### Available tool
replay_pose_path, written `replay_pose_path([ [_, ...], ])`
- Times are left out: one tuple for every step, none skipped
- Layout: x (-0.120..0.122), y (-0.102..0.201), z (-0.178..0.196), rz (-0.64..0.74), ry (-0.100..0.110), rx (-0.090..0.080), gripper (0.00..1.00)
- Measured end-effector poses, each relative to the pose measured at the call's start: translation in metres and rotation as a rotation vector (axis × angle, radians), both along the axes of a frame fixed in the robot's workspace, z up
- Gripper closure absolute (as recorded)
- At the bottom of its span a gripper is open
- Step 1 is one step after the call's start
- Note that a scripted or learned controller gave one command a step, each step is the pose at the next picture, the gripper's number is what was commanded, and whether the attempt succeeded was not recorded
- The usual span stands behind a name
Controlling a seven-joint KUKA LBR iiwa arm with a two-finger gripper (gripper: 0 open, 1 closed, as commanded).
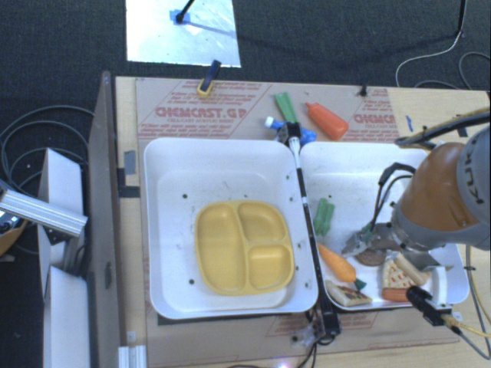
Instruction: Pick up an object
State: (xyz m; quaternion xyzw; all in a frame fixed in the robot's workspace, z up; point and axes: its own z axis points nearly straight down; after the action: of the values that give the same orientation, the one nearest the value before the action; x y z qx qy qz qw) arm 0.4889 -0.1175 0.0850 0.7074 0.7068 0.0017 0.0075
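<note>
The gripper sits low in the right white plastic bin, and whether its fingers are spread or pressed together cannot be told. An orange plastic carrot lies just at its 8 o'clock; a green rectangular block lies at 10 o'clock. A yellow three-compartment plate rests in the left white bin.

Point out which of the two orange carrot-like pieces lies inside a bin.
The carrot in the right bin, lying by the divider just below the green piece. The other orange piece lies outside, on the board behind the bins.
</note>
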Motion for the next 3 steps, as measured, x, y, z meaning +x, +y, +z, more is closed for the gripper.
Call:
replay_pose_path([
  [0.020, -0.080, 0.080, -0.001, 0.005, 0.003, 0.00],
  [0.028, -0.008, -0.002, 0.010, 0.016, 0.012, 0.00],
  [0.029, -0.013, 0.013, 0.005, 0.011, 0.008, 1.00],
])
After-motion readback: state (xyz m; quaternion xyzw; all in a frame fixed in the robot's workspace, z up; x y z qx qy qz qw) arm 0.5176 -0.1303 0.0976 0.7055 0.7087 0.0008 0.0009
